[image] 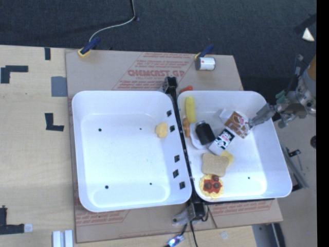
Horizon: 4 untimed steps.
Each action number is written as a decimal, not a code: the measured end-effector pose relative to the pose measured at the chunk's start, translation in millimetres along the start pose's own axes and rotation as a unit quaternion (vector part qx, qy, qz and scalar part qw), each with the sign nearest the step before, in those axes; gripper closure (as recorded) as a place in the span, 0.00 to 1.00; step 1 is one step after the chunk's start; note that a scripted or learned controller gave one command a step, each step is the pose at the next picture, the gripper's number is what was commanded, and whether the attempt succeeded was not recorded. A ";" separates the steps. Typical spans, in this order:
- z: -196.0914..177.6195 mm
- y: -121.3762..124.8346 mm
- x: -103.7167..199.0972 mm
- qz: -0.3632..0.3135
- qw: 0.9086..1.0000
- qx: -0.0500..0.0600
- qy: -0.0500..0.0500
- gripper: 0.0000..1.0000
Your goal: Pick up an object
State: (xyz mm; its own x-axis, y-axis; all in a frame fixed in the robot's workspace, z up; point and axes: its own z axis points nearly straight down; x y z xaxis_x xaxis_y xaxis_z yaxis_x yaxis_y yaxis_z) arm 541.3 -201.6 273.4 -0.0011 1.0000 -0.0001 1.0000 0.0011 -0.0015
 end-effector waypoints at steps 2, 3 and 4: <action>59.0 61.2 12.5 -0.002 1.000 -0.005 -0.001 0.00; 164.0 129.9 -22.9 -0.001 1.000 -0.003 -0.002 0.00; 150.3 127.7 -21.4 -0.001 1.000 -0.001 -0.002 1.00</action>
State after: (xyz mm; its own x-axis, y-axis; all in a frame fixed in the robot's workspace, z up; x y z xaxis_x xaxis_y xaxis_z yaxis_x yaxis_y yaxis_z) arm 668.8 -222.9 122.9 -0.0036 1.0000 -0.0039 1.0000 0.0036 -0.0001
